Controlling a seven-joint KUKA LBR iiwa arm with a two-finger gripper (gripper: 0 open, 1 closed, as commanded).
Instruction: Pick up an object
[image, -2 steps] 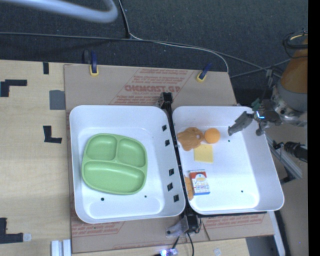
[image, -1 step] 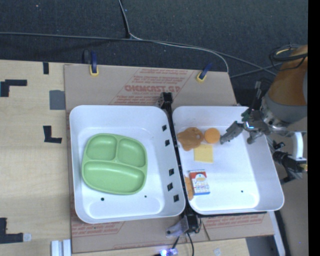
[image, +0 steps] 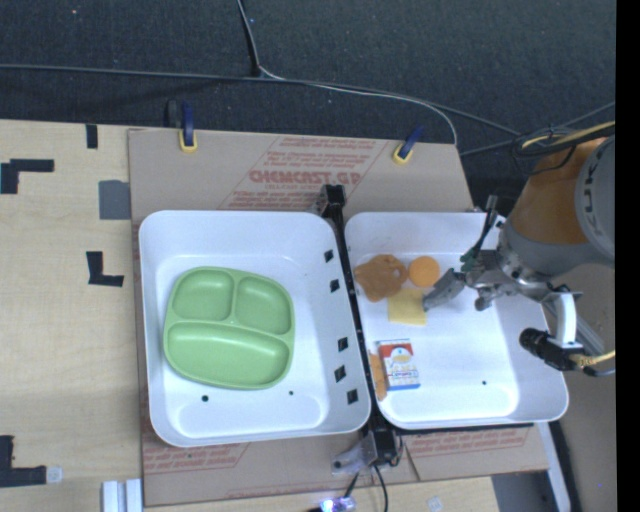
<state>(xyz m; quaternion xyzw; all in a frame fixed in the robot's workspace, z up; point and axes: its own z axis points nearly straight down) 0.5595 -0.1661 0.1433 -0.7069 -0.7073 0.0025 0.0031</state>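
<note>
Basically, you've got gripper (image: 440, 293) by yellow block (image: 407, 309), grip state can't tell; cardboard (image: 300, 170) print reads "CHEMCAST GP".

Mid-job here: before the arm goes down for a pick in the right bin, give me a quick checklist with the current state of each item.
1. Pickable things in the right white bin: ok. A brown cookie-like piece, small orange ball, pale yellow block and small red-and-white carton lie there.
2. Gripper over that bin: ok, beside the yellow block.
3. Fingers open or shut: cannot tell.
4. Anything held: not ok, nothing seen between the fingers.
5. Target stands apart: not ok. Cookie, ball and block lie crowded together.
6. Green divided plate out of the way: ok, in the left white bin.
</note>
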